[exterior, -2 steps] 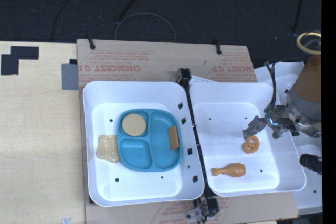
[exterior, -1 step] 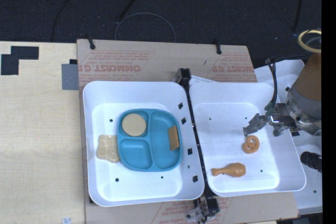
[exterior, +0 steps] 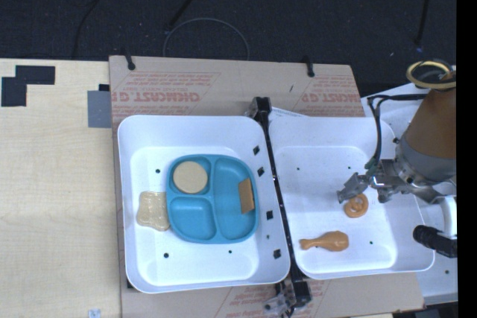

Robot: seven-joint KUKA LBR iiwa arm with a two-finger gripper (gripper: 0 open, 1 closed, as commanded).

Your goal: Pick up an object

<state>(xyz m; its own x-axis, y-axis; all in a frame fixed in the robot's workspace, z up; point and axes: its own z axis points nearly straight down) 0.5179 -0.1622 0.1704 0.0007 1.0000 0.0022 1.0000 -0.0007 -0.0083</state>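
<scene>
Nearest the camera, at the bottom edge, a dark clamp fitting (exterior: pixel 287 298) sits where the two shallow white bins meet. Just above it in the right white bin (exterior: pixel 313 160) lies a tan, drumstick-shaped toy (exterior: pixel 326 241), flat on the floor with its thick end toward the right. A little farther back and to the right sits a small orange ring-shaped piece, like a toy doughnut (exterior: pixel 356 206). The metal two-finger gripper (exterior: pixel 356 190) hangs directly over that ring, its tips at the ring's upper edge; whether they touch it cannot be told, and the view does not show whether the end effector is spread or clenched. The grey arm with its orange band (exterior: pixel 436 126) enters from the right.

In the left white bin (exterior: pixel 141 138) rests a blue, three-compartment plastic tray (exterior: pixel 201 223). A round beige disc (exterior: pixel 189 176) lies in its upper-left compartment, and a small brown rectangular slice (exterior: pixel 247 195) in the right one. Touching the tray's left rim, on the bin floor, is a pale yellowish, toast-like piece (exterior: pixel 153 210).

Behind the bins a brown cardboard sheet with red printing (exterior: pixel 223 86) lies flat, and beyond it dark floor with black cables (exterior: pixel 201 26).
</scene>
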